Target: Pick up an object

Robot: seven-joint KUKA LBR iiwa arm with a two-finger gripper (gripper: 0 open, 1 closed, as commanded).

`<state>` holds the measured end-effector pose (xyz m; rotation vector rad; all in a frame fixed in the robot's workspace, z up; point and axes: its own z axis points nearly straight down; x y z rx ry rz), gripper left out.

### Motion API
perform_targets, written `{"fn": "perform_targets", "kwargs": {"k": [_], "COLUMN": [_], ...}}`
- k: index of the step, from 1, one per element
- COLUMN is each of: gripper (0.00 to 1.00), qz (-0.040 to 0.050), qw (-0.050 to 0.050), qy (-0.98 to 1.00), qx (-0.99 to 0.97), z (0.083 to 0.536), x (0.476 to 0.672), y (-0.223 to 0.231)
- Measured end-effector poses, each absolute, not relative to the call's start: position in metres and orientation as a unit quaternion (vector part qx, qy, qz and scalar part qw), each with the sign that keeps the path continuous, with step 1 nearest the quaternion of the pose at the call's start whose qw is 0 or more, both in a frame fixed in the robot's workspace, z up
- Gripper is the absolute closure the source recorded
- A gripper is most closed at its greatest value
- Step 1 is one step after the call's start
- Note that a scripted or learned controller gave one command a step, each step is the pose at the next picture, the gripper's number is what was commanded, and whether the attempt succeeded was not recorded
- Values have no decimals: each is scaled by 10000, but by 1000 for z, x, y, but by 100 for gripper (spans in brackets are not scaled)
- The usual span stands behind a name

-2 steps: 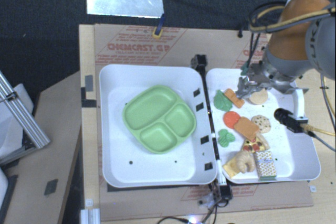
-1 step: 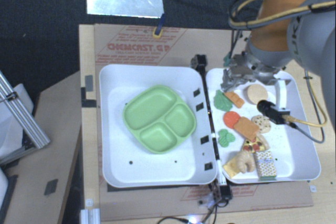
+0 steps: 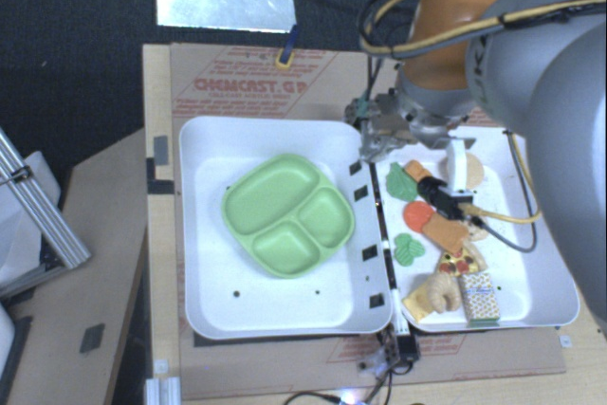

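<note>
Two white bins sitting side by side, left bin (image 3: 204, 299) holding one green divided plate (image 3: 288, 214), right bin (image 3: 545, 294) carrying a cluster of toy foods (image 3: 441, 242) — exact count unclear, gripper (image 3: 379, 142) hovering over the right bin's upper-left corner — claw state impossible to tell

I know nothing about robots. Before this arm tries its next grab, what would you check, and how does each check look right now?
1. Objects to pick lie in the right white bin: ok.
2. Hand is over that bin's upper left corner: ok.
3. Hand is gripping something: cannot tell.
4. Small orange round piece is free of neighbours: not ok, it touches other pieces.
5. Green divided plate in the left white bin lies flat and apart: ok.
</note>
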<state>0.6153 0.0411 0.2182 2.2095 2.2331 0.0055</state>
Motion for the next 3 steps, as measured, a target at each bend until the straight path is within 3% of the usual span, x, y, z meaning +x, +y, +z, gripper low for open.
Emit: {"fn": "perform_targets", "kwargs": {"k": [3], "gripper": [100], "qz": [1], "qw": [6], "qy": [7088], "qx": [7054], "z": [216], "x": [619], "y": [51]}}
